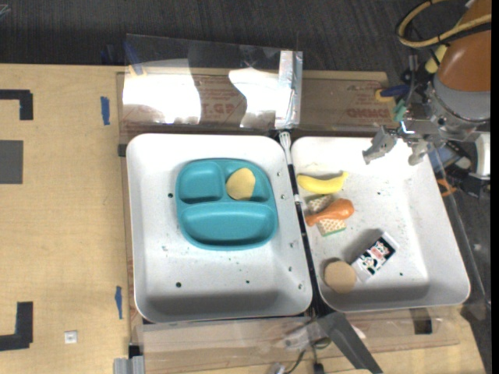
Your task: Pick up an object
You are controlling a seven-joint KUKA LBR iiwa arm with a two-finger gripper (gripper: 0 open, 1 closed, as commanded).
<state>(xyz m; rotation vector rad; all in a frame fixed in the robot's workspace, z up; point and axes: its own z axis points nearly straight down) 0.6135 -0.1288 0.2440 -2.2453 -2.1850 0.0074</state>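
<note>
My gripper [398, 148] hangs over the back right part of the right bin [437, 209], open, with nothing between its fingers. Below and to its left in that bin lie a yellow banana [322, 182], an orange carrot-like piece [334, 209] with a small waffle-patterned piece [331, 226] beside it, a black-and-white carton [374, 255] and a tan round cookie-like object [340, 275]. In the left bin [148, 209] a teal divided plate [224, 202] holds a yellow lemon-like ball [241, 183] in its upper right compartment.
A clear plastic sheet [210, 84] stands behind the bins on the cardboard-covered bench. Yellow and black cables [437, 18] hang near the arm at the top right. The ridge between the bins [296, 209] runs down the middle.
</note>
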